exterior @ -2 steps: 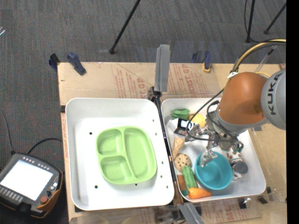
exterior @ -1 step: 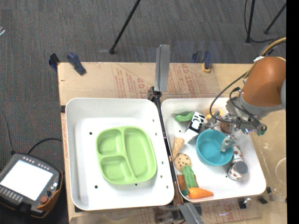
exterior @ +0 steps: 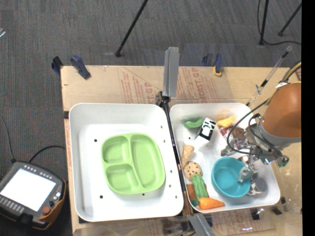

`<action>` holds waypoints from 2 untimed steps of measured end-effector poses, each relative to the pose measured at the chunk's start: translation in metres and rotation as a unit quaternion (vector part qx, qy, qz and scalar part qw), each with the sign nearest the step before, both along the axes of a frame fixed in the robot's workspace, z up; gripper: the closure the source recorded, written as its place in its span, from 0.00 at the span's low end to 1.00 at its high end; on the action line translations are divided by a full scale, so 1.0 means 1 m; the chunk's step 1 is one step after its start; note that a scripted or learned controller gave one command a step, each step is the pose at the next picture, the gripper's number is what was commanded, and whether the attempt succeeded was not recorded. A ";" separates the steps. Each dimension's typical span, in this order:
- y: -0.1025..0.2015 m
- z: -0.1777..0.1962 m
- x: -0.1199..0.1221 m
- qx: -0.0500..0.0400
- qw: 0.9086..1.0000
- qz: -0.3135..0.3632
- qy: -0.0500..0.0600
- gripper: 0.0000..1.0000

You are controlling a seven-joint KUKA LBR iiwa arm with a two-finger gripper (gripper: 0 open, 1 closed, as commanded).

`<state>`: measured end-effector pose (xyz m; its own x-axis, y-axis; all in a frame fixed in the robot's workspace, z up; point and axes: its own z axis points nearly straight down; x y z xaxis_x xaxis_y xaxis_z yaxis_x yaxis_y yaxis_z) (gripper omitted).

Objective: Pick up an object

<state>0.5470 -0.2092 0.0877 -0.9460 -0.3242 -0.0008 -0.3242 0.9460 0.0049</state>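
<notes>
I read this as the reach-in step — my tool [exterior: 246, 173] hangs low over the teal bowl [exterior: 229, 177] in the right bin [exterior: 197, 113], whether apart or together I cannot tell — next it needs a clean descent onto the bowl's rim.

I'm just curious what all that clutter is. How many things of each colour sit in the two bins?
Green: 3 (divided plate, leafy piece, pickle-like piece)
Blue: 1 (bowl)
Orange: 1 (carrot)
Yellow: 1 (small piece)
Tan: 2 (cookie, wedge)
Black-and-white: 1 (box)
Total: 9 clearly visible
</notes>
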 end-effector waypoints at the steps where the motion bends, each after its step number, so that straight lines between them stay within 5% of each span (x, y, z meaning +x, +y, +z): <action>1: 0.001 0.002 -0.036 -0.001 1.000 -0.007 -0.005 0.00; 2: -0.002 -0.001 -0.028 0.000 1.000 -0.026 -0.001 0.00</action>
<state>0.5195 -0.2112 0.0872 -0.9616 -0.2744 -0.0023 -0.2744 0.9616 0.0038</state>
